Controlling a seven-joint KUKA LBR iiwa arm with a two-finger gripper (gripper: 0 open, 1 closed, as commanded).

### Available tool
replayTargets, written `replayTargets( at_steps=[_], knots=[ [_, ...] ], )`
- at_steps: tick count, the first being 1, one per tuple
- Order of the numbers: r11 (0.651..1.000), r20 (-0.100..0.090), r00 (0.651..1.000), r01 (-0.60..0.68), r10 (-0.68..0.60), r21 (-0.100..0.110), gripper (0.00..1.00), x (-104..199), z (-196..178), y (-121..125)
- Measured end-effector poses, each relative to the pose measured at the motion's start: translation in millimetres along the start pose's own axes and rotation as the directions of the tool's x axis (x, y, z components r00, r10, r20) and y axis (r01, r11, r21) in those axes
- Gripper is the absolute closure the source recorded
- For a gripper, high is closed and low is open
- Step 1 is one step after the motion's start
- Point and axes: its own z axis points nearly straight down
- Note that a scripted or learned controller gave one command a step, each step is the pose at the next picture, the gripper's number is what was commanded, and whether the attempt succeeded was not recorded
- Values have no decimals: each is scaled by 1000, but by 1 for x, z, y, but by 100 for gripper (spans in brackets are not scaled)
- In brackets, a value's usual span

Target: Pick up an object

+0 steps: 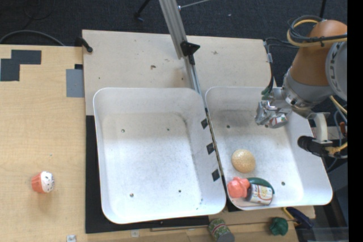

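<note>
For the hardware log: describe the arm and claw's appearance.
The arm is grey with a rounded orange section above the wrist. Yellow and black cables loop over that section. The claw is a small silvery metal piece with reddish flecks, over the right bin.

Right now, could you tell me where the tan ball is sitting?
The tan ball lies in the right bin, toward its near left side, just above the red-capped bottle and below-left of the gripper.

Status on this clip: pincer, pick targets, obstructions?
Pincer over right bin, upper part, nothing visibly held. Tan ball and red-capped bottle lie nearer the front, apart from it. Nothing between.
</note>
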Motion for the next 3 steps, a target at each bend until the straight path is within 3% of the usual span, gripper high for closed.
replayTargets(
  at_steps=[1, 2, 3],
  knots=[
    [1000, 0, 1000, 7, -7, -1, 100, 3, -50, 10],
    [1000, -1, 1000, 8, -8, 4, 100, 3, -54, 11],
    [1000, -2, 1000, 9, -9, 5, 100, 49, -56, 16]
  ],
)
